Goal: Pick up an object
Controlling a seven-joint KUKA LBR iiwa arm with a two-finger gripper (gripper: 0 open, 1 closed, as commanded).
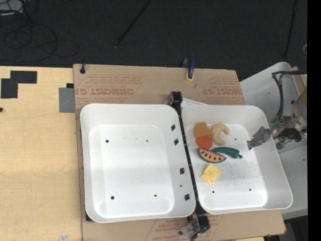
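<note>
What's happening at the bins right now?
The gripper sits low over the right bin, near its right wall, apart from the toys. A small pile lies at the bin's left: a brown piece, a croissant, a watermelon slice, a green piece and a yellow block. Nothing is between the fingers yet.

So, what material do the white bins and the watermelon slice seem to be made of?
The bins look like moulded plastic: smooth, slightly glossy walls with rounded corners. The watermelon slice looks like a toy, probably plastic or rubber, with flat solid red and green colours; the picture is too small to tell which.
</note>
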